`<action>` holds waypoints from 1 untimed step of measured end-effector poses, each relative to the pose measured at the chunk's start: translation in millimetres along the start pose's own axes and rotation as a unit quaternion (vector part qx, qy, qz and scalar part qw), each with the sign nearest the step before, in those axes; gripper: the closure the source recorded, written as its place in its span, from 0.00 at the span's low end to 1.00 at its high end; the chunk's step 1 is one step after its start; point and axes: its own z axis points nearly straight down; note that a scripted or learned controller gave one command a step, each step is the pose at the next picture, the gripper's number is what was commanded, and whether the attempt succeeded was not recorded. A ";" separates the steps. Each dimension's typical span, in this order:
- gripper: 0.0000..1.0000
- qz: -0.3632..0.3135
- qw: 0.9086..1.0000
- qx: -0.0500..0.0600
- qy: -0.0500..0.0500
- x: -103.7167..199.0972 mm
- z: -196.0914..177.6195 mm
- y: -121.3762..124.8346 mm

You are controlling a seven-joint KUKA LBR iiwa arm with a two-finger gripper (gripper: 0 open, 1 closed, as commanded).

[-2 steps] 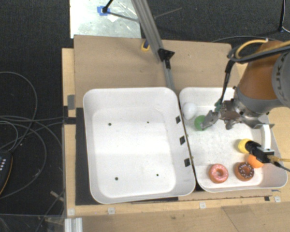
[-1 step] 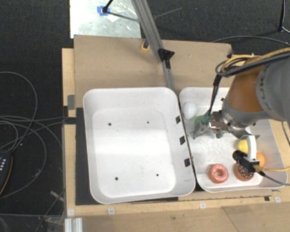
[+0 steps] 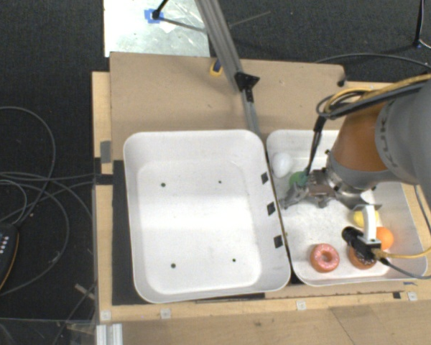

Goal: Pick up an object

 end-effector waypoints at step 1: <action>1.00 0.000 1.000 -0.002 0.000 -0.3 -11.9 1.2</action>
